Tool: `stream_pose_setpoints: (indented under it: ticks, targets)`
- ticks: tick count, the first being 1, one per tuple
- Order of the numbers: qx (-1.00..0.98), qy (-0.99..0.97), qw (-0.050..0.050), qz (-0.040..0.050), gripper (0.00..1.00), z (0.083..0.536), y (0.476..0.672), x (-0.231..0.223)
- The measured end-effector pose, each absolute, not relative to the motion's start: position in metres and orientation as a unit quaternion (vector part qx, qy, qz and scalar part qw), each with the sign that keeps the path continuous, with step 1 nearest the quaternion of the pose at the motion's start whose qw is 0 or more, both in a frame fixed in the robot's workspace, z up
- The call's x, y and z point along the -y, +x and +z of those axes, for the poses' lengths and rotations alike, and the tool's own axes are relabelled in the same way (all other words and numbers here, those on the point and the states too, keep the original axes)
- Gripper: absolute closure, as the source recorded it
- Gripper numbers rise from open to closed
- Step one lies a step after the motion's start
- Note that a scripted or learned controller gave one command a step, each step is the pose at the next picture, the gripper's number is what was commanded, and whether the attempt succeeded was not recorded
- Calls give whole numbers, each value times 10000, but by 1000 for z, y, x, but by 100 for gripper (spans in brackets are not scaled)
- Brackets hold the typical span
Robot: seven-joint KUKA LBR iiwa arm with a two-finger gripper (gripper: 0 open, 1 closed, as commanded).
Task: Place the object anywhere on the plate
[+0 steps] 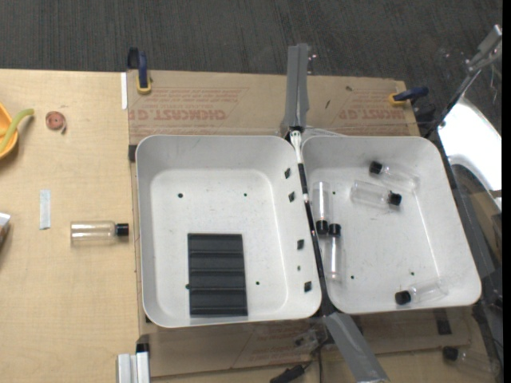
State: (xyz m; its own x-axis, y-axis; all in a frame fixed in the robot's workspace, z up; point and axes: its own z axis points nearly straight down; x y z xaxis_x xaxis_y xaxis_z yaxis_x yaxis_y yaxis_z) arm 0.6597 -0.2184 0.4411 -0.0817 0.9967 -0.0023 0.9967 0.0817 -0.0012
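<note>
A black ribbed rectangular plate (pixel 216 275) lies flat in the front half of the left bin (pixel 160 214). The right bin (pixel 447 238) holds several clear plastic vials with black caps. Two vials (pixel 321 206) lie end to end along its left wall. Two more vials (pixel 374 195) rest near the back, and one vial (pixel 423 294) sits in the front right corner. Nothing lies on the plate.
On the wooden bench left of the bins lies another clear vial (pixel 96 230), with a small white strip (pixel 45 210), a red disc (pixel 54 120) and a yellow item (pixel 8 130) further back. Clamps (pixel 140 72) hold cardboard behind the bins. White machinery (pixel 473 134) stands at the right edge.
</note>
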Motion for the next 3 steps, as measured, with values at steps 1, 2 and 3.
stream_pose_setpoints:
  ticks: [1,2,3]
  targets:
    - [-6697,7426,-4,-18,0,440,660,159]
    - [-6033,7975,-8,-21,0,440,636,197]
    - [-4657,8849,-2,-22,0,440,659,149]
